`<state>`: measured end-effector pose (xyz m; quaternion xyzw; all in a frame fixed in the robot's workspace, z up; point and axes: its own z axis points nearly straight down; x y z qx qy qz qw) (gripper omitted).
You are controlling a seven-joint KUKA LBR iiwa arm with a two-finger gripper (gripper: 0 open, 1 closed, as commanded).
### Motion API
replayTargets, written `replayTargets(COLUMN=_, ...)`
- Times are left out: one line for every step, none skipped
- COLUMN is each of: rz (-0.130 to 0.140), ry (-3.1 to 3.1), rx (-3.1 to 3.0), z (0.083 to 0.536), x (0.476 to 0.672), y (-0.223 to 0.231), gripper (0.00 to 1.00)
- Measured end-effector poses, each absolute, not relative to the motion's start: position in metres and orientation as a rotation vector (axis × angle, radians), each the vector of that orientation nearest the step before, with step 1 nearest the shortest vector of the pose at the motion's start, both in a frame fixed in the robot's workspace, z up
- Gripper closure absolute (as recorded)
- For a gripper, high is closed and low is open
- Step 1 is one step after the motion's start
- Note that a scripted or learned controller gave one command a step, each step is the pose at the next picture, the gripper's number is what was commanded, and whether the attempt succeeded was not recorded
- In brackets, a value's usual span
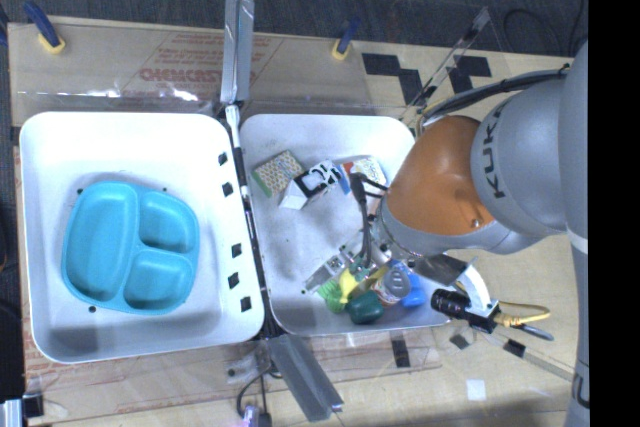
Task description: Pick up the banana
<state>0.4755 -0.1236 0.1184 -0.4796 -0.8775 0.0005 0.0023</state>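
Camera view shows the grey arm (pixel 530 165) reaching over the right bin (pixel 300 245), its gripper (pixel 362 273) low at the near edge. Whether the tool is apart or together cannot be told here. The left bin (pixel 40 215) holds a blue divided tray (pixel 130 245). The yellow banana (pixel 347 288) lies just under the gripper, beside a dark green object (pixel 366 309).

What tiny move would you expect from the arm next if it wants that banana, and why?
Probably a short drop straight down onto the banana. The gripper sits low in the right bin, right above the yellow fruit, which lies in a tight cluster with a green object and a blue object. Whether the banana is gripped can't be told here.
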Motion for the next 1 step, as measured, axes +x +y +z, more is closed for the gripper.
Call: replayTargets(rz=0.001, ry=-2.756, rx=-1.498, z=0.1283, x=0.4761, y=-0.1236, gripper=1.00)
